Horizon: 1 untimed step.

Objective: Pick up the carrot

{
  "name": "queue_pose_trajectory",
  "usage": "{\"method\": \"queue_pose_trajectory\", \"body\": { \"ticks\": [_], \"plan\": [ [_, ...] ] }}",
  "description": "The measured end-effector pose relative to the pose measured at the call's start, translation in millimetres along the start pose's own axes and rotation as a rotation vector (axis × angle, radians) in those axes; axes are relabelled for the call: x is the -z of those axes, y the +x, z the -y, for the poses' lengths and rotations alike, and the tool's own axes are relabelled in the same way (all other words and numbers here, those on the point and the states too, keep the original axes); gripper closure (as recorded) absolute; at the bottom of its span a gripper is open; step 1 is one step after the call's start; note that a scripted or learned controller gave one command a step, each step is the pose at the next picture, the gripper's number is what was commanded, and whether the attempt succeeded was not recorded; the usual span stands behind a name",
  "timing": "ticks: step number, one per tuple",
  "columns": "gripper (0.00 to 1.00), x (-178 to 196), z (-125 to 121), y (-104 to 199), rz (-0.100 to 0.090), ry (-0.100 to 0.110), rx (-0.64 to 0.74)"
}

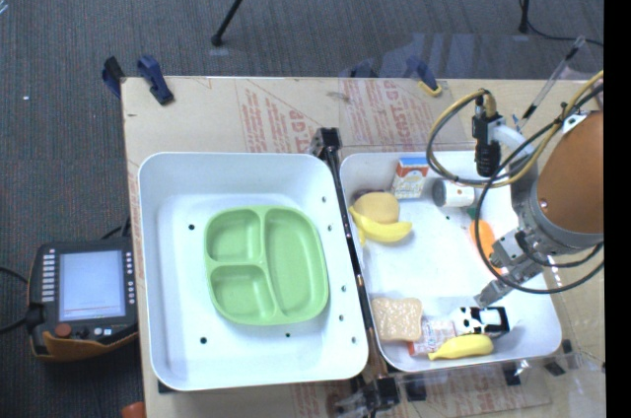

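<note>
Jaws first: I cannot tell if they are wide or shut, because the gripper is small and partly hidden under the arm, low over the right side of the right bin.

Now left to right. The left bin holds one green plate with three parts, in the middle. The right bin holds the toys. Near its left edge lie one round tan bun and one yellow banana, touching. By the back edge sit one small carton and one white can. At the front edge there is one square of toast, one small packet, one more yellow fruit and one black and white toy.

I see just one carrot - a small orange bit near the right edge of the right bin, about halfway along, just beside the wrist. Part of it is hidden.

I think the step in hand is getting the gripper onto the carrot. To do it well, the gripper should go back toward the carrot, line up across its thin side, and come straight down - away from the can.
</note>
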<state>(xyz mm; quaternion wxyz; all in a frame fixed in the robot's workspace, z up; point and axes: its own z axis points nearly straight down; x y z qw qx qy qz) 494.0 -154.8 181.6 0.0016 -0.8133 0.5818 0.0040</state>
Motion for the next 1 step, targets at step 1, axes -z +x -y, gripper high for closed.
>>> {"method": "queue_pose_trajectory", "body": {
  "ticks": [1],
  "plan": [
    [1.0,-94.7,48.5,28.9,-0.001,0.005,0.065]
  ]
}}
